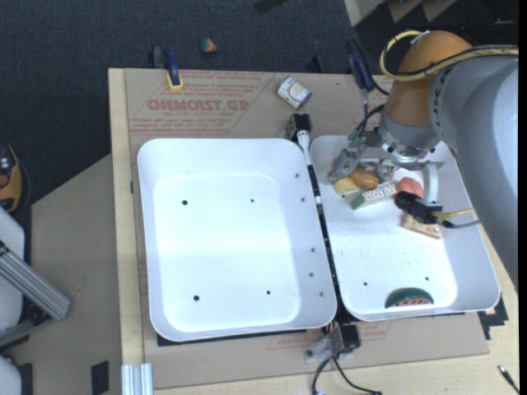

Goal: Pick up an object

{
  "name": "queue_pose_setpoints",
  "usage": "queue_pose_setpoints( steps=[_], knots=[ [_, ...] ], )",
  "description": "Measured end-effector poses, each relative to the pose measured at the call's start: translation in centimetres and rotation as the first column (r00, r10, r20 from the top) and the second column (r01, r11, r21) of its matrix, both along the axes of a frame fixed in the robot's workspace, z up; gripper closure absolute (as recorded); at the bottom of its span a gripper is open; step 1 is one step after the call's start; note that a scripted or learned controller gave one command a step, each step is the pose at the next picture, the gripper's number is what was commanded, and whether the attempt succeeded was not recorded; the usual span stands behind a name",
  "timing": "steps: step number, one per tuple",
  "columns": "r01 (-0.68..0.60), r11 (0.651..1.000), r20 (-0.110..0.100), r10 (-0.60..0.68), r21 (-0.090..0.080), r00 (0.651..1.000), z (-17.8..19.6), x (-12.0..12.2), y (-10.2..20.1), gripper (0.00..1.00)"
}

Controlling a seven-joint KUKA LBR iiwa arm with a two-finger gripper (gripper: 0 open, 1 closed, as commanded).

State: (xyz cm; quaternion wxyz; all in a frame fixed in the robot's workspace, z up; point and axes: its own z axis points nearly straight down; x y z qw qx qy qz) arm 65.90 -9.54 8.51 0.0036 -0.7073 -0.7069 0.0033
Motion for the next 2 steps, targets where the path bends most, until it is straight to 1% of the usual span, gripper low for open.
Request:
queue_pose_setpoints(
  steps=[1,2],
  knots=[
    [-0.002,1.0,0.003,0.002,-0.001,1.0,1.1,-0.1,0.0,1.0],
    [-0.005,1.0,0.01,0.005,0.003,1.0,10.5,-5.5,5.9,1.0]
  ],
)
